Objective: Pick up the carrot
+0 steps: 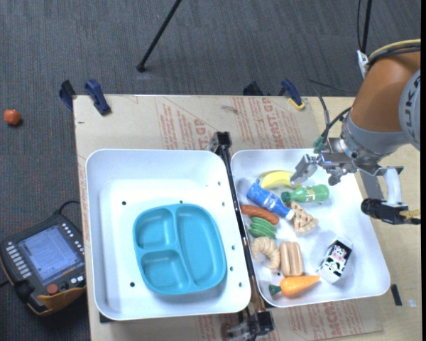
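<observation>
At the near edge of the right bin (373, 251) lies the carrot (297, 285), orange with a green top, just beside the hot dog (291, 258) and near the small milk carton (335, 260). Well apart from it, the gripper (317, 169) hangs over the far part of this bin (above the green bottle (307, 194) and the banana (275, 179)), fingers spread, holding nothing.
</observation>
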You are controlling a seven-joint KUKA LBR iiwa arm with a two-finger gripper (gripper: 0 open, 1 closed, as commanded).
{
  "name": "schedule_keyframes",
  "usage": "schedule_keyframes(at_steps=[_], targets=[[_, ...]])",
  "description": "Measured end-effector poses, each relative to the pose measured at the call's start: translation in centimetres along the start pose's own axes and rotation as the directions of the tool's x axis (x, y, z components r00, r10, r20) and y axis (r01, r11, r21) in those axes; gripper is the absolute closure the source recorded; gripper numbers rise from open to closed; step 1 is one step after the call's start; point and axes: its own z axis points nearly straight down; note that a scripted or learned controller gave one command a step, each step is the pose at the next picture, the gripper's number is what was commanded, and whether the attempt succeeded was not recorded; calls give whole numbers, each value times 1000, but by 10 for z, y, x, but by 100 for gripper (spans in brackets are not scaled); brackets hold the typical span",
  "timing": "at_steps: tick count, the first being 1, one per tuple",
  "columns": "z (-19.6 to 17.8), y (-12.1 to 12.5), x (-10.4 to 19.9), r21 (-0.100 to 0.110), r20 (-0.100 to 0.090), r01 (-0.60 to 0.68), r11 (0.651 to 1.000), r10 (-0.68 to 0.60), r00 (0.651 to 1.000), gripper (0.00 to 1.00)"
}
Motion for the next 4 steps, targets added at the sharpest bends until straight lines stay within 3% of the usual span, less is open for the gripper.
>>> schedule_keyframes(at_steps=[1, 2, 3, 4], targets=[[110, -54, 40, -6, -1, -118, 993, 118, 993, 0], [114, -35, 47, -6, -1, -519, 855, 519, 855, 0], [104, -36, 46, -3, 0, -519, 855, 519, 855, 100], [104, -36, 46, -3, 0, -519, 855, 519, 855, 0]])
